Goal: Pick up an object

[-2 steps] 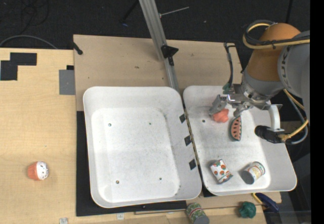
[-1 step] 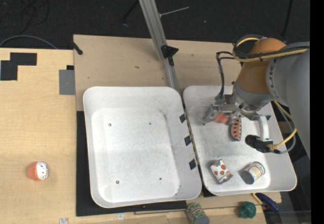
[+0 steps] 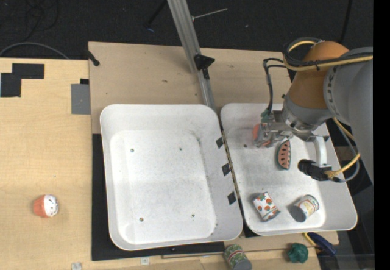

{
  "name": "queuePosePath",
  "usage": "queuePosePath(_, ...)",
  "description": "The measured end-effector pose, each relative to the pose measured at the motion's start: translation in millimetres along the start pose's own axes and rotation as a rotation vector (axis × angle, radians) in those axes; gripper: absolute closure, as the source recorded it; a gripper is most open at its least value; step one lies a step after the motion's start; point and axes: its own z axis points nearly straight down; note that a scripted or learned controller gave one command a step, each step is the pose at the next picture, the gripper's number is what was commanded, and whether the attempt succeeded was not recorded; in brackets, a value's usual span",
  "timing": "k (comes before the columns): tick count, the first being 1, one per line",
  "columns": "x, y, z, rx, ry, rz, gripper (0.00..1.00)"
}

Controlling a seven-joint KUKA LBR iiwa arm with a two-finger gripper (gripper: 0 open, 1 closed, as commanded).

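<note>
Just right of our gripper (image 3: 266, 135), whose grip state we cannot tell, lies the watermelon slice (image 3: 284, 155), long axis upright in view.

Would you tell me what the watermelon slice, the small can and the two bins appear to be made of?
The watermelon slice looks like a moulded plastic or foam toy: flat, matte red with dark seeds. The small can lying on its side seems to be metal under a printed label, with a dark end; too small to be sure. The bins look like thin, smooth white plastic with rounded, formed rims.
</note>
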Motion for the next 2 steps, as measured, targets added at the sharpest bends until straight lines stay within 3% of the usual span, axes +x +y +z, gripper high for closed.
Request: queuePosePath(2, -6, 6, -107, -0.007, -0.002, -0.003, 1.0)
